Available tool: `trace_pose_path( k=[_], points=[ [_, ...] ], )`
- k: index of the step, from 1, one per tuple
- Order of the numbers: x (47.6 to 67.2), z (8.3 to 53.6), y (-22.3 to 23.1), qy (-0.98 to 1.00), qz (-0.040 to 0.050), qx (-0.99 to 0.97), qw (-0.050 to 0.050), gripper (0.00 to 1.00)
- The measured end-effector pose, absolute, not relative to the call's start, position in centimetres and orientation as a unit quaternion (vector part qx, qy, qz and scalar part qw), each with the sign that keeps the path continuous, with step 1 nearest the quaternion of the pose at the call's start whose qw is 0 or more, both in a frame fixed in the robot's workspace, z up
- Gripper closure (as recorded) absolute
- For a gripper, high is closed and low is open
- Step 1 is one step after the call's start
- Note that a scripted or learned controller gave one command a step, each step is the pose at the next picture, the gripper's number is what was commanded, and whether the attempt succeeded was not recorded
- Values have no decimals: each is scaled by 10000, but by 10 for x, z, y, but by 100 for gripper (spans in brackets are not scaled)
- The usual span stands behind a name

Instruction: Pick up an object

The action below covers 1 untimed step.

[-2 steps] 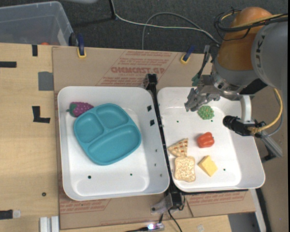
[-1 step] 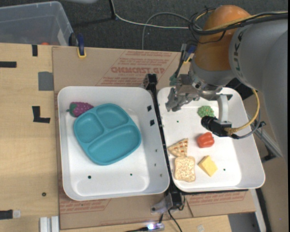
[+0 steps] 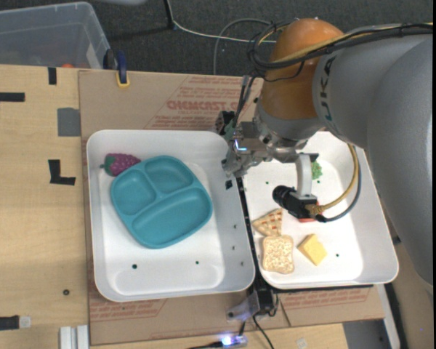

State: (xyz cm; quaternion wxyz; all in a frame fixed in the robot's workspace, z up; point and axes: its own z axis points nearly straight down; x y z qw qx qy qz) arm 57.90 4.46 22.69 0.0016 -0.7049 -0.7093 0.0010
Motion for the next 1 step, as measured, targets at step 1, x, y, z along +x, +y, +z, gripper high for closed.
trace_pose_path(
  k=[1],
  points=[
    [579, 215, 96, -7089, 14, -7053, 10, 100]
  ],
)
